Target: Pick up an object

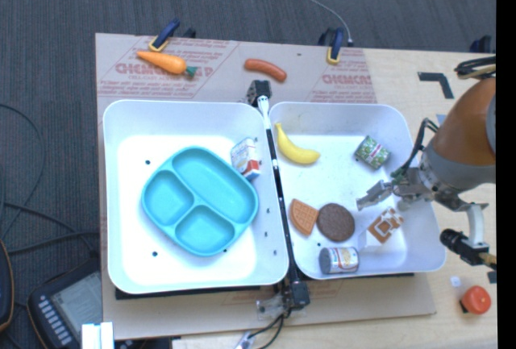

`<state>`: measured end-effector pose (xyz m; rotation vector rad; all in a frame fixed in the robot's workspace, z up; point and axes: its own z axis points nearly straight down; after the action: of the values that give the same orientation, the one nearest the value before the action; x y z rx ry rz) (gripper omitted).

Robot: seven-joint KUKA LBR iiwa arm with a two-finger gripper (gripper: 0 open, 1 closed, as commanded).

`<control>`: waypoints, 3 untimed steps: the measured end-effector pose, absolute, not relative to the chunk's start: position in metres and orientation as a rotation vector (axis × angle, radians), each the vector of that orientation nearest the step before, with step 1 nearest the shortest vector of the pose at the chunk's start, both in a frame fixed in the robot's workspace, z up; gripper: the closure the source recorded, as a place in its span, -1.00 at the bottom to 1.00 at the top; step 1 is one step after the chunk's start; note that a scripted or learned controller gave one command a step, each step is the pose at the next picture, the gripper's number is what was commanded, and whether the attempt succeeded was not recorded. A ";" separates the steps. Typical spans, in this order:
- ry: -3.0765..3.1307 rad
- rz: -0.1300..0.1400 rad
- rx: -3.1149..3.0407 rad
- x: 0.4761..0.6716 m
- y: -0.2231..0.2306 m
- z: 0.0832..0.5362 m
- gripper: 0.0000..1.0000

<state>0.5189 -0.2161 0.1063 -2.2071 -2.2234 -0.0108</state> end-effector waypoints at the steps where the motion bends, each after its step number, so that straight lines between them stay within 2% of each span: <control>1: -2.234 -0.013 -2.237 0.489 -0.146 0.091 -1.00; 2: -2.233 -0.009 -2.238 0.489 -0.147 0.100 1.00; 3: -2.226 -0.008 -2.224 0.487 -0.224 0.089 1.00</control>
<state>0.4868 -0.2238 0.0889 -2.2244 -2.2264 -0.0078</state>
